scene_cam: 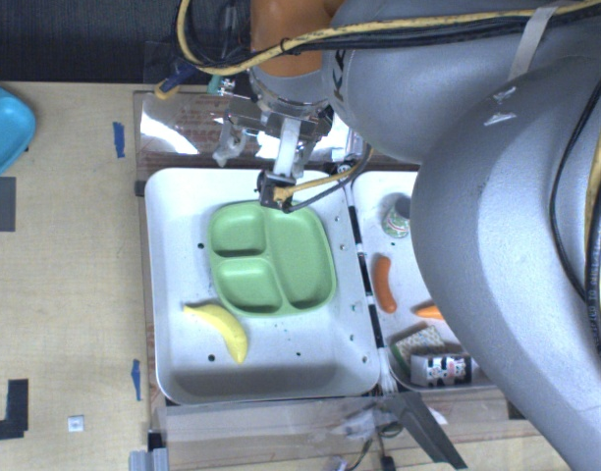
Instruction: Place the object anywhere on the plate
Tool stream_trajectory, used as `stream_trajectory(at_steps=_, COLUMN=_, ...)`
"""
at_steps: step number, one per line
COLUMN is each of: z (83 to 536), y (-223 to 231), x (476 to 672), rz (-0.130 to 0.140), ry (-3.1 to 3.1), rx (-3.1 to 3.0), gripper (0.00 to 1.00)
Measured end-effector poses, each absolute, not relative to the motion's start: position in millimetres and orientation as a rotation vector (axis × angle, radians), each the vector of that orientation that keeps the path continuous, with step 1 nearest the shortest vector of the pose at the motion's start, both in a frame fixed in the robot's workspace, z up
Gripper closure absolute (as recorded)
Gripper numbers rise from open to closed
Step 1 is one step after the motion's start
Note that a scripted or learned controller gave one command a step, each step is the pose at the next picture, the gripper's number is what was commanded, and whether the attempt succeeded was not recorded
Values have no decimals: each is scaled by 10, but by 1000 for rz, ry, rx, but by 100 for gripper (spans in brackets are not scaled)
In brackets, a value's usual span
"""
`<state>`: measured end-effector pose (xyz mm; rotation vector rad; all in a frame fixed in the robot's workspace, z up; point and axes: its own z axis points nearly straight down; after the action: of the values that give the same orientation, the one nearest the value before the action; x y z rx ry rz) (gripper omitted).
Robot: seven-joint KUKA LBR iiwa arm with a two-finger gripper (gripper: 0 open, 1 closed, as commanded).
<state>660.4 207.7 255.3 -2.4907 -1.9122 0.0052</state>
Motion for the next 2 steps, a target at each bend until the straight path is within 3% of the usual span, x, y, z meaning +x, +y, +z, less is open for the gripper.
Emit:
stream_trajectory(at_steps=1, z=2734, y=2250, x=6609, rz=-3, ry=-1976, rx=-2445, gripper=0)
stream_trajectory(at_steps=2, z=1624, y=2254, x=6538, rz=3, ry=-1902, rx=-2499, gripper=0)
